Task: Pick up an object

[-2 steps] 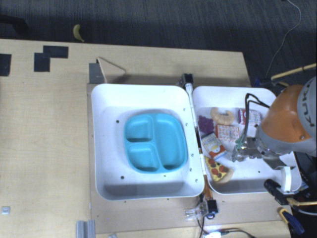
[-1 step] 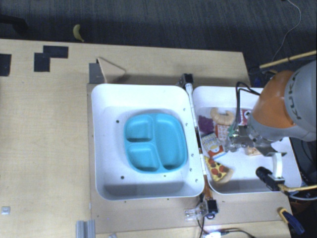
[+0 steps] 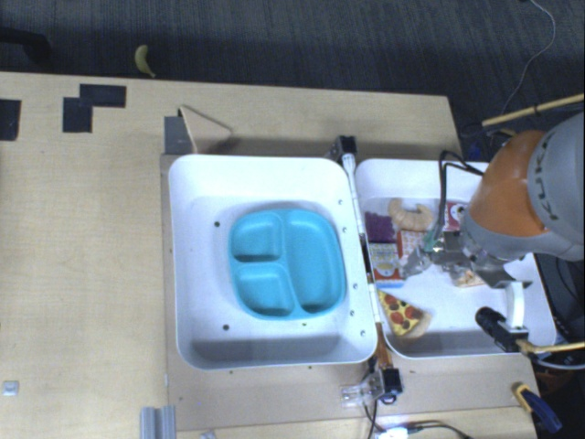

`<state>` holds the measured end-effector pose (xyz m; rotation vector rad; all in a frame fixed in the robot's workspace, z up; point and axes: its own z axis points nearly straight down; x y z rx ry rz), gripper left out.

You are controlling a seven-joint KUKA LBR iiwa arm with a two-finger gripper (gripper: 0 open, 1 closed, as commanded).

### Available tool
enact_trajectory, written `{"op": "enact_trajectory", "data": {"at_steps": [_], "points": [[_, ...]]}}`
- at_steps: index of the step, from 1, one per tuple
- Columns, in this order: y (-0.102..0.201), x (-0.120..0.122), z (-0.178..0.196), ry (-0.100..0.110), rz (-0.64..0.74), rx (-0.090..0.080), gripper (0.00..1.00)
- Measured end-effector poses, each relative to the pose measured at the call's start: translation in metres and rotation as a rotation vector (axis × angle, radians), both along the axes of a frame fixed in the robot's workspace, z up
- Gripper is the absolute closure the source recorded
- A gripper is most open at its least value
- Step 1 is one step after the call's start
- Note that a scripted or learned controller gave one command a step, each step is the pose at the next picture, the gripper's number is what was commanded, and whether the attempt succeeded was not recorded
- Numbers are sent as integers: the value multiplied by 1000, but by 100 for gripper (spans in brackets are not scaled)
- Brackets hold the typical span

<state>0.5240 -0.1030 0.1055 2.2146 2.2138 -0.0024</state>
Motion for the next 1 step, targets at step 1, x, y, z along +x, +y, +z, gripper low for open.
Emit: {"op": "enact_trajectory", "data": {"at_steps": [1], "points": [[3,1,10,-1,5,5,100]]}}
